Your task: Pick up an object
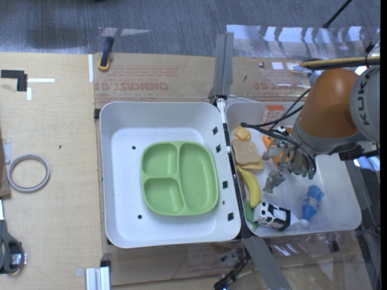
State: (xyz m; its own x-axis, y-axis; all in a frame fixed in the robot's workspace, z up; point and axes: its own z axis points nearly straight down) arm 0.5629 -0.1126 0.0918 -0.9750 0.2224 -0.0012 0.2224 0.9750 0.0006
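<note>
My gripper (274, 180) hangs low over the middle of the right bin (338, 222), under the arm's orange band. Just to its left lie a yellow banana (251, 186) and a slice of bread (247, 154). A small yellow piece (242, 135) sits beyond the bread. An orange item (268, 142) lies partly hidden by cables behind the gripper. At the bin's front, a black-and-white carton (273, 217) lies beside a blue bottle (311, 203). Nothing shows in the gripper's grasp.
The left bin (115, 162) holds a green divided plate (179, 178). A roll of tape (27, 173) lies on the bench at far left. A raised divider (228, 162) separates the two bins. The arm's body covers the right bin's back right.
</note>
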